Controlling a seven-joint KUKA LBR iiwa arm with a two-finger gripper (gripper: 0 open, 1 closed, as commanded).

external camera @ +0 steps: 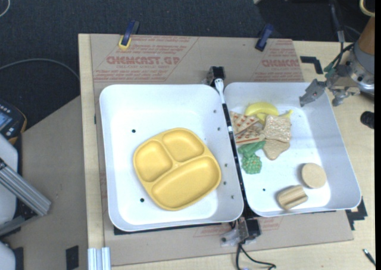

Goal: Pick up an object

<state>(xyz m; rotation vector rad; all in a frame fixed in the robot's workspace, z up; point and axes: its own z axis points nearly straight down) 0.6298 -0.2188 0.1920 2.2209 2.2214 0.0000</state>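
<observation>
From above, the gripper (326, 91) hangs over the right bin's (333, 143) far right corner, fingers spread, grasping nothing. That bin holds a banana (262, 108), waffle (245, 127), toast (277, 129), broccoli (252, 161) and bread roll (292, 196). The left bin (113, 143) carries a yellow divided plate (176, 167).

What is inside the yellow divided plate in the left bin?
Nothing shows in the three compartments of the yellow divided plate; they look bare. It lies flat in the left bin, and whatever is beneath it is covered.
</observation>
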